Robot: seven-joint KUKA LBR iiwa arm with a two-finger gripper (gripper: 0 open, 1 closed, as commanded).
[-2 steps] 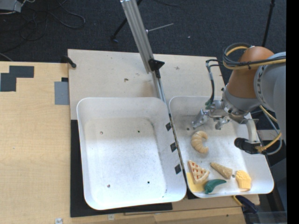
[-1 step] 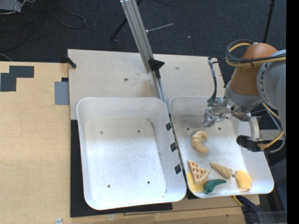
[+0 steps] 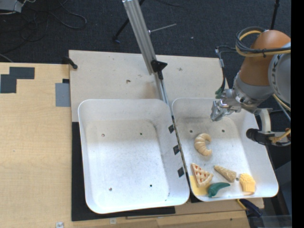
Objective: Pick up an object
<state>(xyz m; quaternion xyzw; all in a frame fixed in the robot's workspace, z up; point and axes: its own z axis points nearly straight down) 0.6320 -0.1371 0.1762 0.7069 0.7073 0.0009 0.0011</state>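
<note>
We see the claw (image 3: pixel 220 111) above the right bin's (image 3: pixel 266 184) far end, grip unreadable (too small to tell); we'd lower it squarely over the croissant (image 3: pixel 203 144) just nearer us.

The gripper (image 3: pixel 219 112) is hanging over the far part of the right bin (image 3: pixel 266 175), apart from everything lying in it. A croissant (image 3: pixel 204 144) is sitting mid-bin. Nearer the front edge, a waffle wedge (image 3: pixel 201 174), a green piece (image 3: pixel 217 188), a cone (image 3: pixel 225 173) and a yellow corn piece (image 3: pixel 247 183) are lying close together. The left bin (image 3: pixel 90 127) is sitting beside it on the tabletop (image 3: pixel 33 146).
</note>
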